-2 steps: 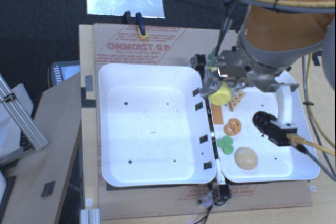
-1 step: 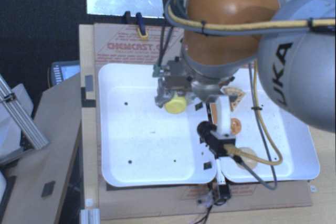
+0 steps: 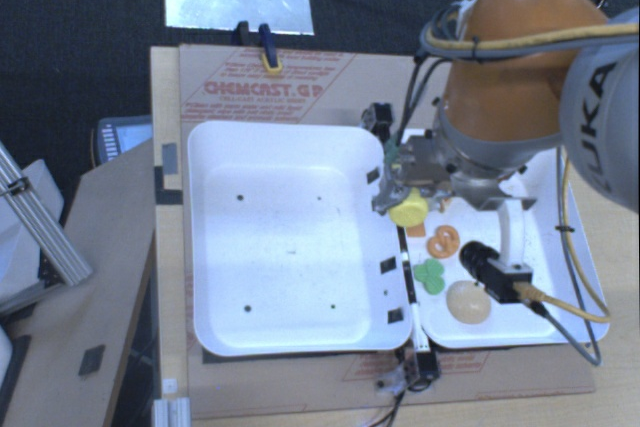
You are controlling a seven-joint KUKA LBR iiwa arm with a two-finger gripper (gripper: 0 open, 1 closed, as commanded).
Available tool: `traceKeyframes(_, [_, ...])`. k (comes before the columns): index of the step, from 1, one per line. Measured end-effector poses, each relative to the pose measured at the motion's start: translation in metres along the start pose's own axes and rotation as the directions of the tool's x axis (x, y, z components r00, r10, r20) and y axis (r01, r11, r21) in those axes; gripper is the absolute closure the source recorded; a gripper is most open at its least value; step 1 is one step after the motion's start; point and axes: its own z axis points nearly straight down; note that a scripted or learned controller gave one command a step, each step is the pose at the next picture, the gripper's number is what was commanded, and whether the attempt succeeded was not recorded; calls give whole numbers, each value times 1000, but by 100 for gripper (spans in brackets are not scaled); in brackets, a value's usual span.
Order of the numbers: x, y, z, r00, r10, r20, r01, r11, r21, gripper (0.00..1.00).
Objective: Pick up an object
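Gripper (image 3: 403, 198): low over the divide between the two bins, at the right bin's left edge.
Jaw state: cannot tell, the wrist hides the opening from above.
Yellow piece (image 3: 408, 211): rounded lump right at the gripper's tip, touching or just under it; can't tell whether it is gripped or only lying there.
Small orange bit (image 3: 415, 230): just below the yellow piece, partly hidden.
Orange pretzel shape (image 3: 443, 240): flat in the right bin, just right of and below the yellow piece.
Green piece (image 3: 431, 276): lobed, flat, near the right bin's left wall, below the pretzel.
Tan egg shape (image 3: 468, 302): near the right bin's front, just right of the green piece.
Right bin (image 3: 500, 339): white, shallow, much of it under the arm.
Left bin (image 3: 280, 235): white, a few dark specks on its floor.
Arm (image 3: 520, 45): orange band and grey link coming in from the right, over the right bin.
Cardboard sheet (image 3: 270, 85): under both bins, red print.
Clamp (image 3: 268, 50): blue and yellow, at the sheet's far edge.
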Motion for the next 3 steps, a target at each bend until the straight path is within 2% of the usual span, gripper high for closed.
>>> traceKeyframes(1, [-10, -8, -46, 1000, -10, -4, 10, 1000, -9, 100])
traceKeyframes(2, [33, 9, -95, 1000, -17, -6, 17, 1000, -10, 100])
traceKeyframes(3, [-11, -9, -100, 1000, -8, -3, 7, 1000, -5, 100])
